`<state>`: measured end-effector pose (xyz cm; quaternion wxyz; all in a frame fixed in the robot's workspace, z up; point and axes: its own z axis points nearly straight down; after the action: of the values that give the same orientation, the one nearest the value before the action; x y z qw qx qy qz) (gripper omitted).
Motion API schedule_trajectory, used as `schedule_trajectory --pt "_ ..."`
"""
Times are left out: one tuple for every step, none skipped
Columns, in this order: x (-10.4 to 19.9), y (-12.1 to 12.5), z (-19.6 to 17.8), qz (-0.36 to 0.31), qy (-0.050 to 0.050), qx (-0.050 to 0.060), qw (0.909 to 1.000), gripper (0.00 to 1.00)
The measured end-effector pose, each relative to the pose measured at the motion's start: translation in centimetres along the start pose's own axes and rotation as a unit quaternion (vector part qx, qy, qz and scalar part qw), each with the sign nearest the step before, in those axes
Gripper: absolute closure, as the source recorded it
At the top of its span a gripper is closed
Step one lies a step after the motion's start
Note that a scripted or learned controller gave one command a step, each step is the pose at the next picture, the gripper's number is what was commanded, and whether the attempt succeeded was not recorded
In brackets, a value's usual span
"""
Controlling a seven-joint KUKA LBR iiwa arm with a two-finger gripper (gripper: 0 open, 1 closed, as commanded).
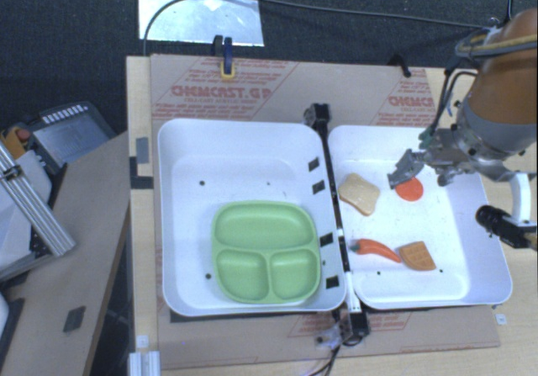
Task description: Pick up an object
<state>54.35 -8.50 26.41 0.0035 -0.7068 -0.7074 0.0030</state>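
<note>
Camera view: gripper (418, 171) hangs in the right bin (483, 278), probably lined up to grab the red disc (410, 191) at its 5 o'clock; whether its fingers are apart, I cannot tell.

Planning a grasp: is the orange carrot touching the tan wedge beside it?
Touching. The camera view shows the carrot's right tip meeting the wedge's left edge, no white bin floor between.
</note>
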Motion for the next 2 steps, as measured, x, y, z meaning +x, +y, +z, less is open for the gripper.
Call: schedule_trajectory --pt "0.0 0.2 -0.5 -0.001 -0.001 -0.006 1.0000 0.00" --pt "-0.8 0.0 4.1 0.000 0.000 -0.003 1.0000 0.00"
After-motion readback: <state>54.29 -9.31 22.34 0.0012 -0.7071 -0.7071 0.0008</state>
